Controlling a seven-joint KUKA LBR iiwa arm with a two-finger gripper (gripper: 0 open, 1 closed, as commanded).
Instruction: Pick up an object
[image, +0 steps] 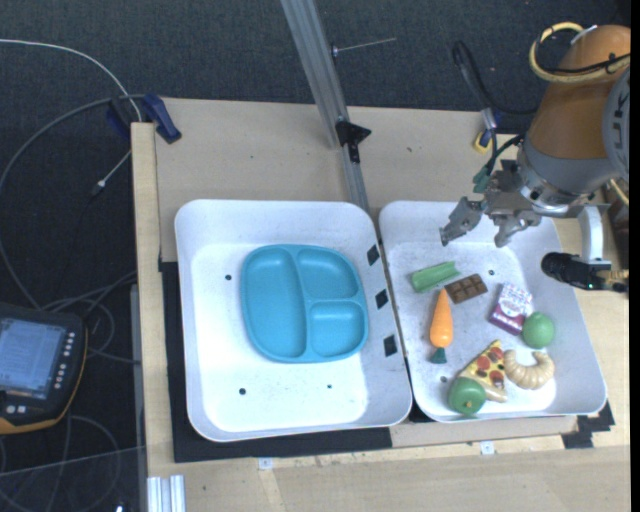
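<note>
One gripper (483, 225), fingers spread wide and holding nothing, hangs just above the green block (433, 276), whose long axis runs left-right across the right bin (585, 385).

I count two white bins, one (200, 300) far off to the side of my jaws and one (575, 360) right below them. The far bin holds one blue plate (300, 300) with three parts. In the bin under my jaws I count eight toys: one green block (432, 276), one brown chocolate bar (465, 290), one carrot (441, 320), one purple and white packet (511, 307), two green balls (538, 330) (466, 396), one pizza slice (487, 367) and one croissant (530, 370).
</note>
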